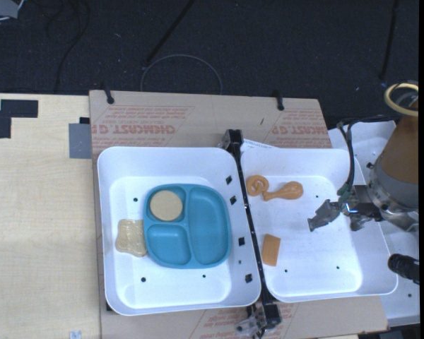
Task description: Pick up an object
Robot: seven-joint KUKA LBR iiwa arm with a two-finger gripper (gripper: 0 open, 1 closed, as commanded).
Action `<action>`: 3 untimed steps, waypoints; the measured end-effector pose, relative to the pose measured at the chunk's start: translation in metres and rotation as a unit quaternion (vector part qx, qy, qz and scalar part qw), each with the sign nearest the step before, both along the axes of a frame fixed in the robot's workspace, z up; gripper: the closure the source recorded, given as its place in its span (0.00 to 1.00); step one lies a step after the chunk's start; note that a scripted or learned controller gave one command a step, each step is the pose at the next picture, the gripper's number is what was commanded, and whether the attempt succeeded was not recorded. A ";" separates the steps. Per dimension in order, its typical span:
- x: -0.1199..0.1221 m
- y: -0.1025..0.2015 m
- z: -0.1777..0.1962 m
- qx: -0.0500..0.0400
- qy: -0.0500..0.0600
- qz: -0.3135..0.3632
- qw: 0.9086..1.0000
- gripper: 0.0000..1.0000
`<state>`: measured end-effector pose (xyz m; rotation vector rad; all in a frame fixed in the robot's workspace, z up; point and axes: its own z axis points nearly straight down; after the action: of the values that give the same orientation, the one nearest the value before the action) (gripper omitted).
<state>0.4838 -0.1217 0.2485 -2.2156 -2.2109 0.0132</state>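
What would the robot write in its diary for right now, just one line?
arm: reaching in over right bin | gripper: above bin floor, nothing held | nearest: orange block, curly orange toy | left bin: blue tray

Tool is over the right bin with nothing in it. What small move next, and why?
Probably slide the tool toward the orange block and lower over it: that block lies flat on the right bin floor, apart from the curly orange piece.

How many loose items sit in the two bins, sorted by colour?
Blue: 1, the divided tray
Tan or beige: 2, the round disc in the tray and the pale piece beside the tray
Orange: 2, the curly piece and the small block
Total: 5
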 end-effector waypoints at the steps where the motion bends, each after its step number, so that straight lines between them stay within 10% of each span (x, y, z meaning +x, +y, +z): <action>1: 0.002 0.000 0.006 -0.001 -0.006 0.001 1.000 0.00; 3: 0.004 0.003 -0.102 0.000 -0.003 0.001 1.000 0.00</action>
<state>0.4882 -0.1183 0.1468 -2.2166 -2.2160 0.0057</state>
